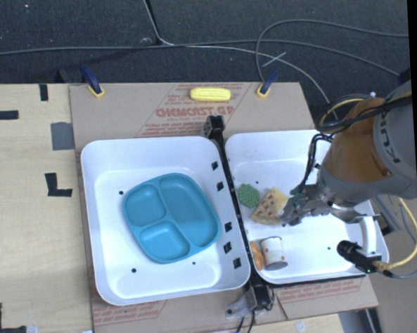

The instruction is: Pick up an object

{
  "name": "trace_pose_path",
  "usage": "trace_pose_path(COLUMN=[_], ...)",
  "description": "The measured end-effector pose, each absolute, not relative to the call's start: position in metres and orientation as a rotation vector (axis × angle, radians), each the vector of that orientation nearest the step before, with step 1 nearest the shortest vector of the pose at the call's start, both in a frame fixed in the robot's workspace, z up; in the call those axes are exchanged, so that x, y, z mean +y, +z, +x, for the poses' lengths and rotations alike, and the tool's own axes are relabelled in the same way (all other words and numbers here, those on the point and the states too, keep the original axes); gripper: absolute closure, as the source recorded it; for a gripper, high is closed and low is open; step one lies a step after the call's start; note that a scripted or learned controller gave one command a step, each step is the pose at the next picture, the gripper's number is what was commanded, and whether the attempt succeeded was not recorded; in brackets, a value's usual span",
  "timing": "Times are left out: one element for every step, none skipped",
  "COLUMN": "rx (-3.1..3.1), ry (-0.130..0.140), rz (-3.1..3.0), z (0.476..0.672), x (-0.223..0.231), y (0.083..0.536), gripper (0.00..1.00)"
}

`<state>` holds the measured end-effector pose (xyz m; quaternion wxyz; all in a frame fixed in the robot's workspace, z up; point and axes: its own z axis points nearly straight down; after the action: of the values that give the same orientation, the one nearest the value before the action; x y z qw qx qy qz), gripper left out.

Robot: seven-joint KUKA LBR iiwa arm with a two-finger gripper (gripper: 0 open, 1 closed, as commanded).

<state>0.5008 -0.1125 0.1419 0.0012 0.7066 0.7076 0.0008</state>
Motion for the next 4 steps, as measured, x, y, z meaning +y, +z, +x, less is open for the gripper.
trace_pose_path(rx=[2.221,2.220,2.229,2.230], ry=[0.002,0.002,-0.001,-0.001], rz=[2.219,2.218,2.217,2.216], z=[0.496,0.500,0.522,0.545], x=[-0.116,-0.120,-0.073,-0.029], y=[0.186,0.229,0.217,0.209], gripper=[1.00,1.00,1.00,1.00])
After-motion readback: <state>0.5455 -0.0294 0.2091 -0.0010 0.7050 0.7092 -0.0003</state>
